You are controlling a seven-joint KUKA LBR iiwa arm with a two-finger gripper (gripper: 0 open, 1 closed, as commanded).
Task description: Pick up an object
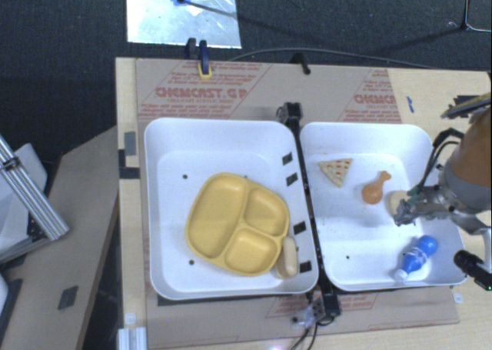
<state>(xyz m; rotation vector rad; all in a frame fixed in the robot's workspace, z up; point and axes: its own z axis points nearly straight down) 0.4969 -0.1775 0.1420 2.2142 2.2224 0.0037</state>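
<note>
Gripper (405, 214): positioned low over the right-hand bin (350, 275), near that bin's right wall. Whether it is spread, closed, or pinching anything cannot be told at this resolution; no object can be confirmed in its grasp. A pale rounded item (394, 201) lies directly at the gripper's tip, partly hidden by it; contact cannot be confirmed.

Arm (469, 164): enters from the right edge, grey.

Right-hand bin contents:
- Triangular pizza-slice piece (337, 171), tan with red dots, in the upper left portion.
- Orange drumstick-shaped piece (375, 188), to the right of the slice and just beside the pale item.
- Blue and white bottle (416, 257), lying on its side near the lower right corner, below the gripper and apart from it.

Left-hand bin (165, 187) contents:
- Yellow divided tray (237, 222) with three compartments, sitting at a slant in the middle.
- Beige oblong piece (287, 257), touching the tray's lower right edge.

The two bins sit side by side on a board (231, 93) printed with red lettering.
</note>
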